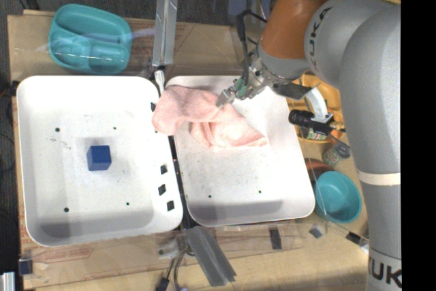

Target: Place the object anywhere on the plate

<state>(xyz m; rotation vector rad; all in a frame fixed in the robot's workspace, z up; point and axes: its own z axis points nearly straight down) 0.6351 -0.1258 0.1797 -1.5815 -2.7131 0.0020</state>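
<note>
Gripper (228, 96) sits low over the far part of the right bin (286, 204), its tip touching the upper edge of the pink cloth (211, 120). Finger spread: cannot tell, the tip is small and blurred against the cloth. Cloth lies crumpled in the right bin's far-left corner, one fold draped over the divide toward the left bin (41, 146). Blue cube (99, 157) rests alone on the left bin floor, well apart from the gripper. Teal sectioned plate (90, 38) sits on the bench beyond the left bin; teal bowl (338, 195) right of the right bin.
</note>
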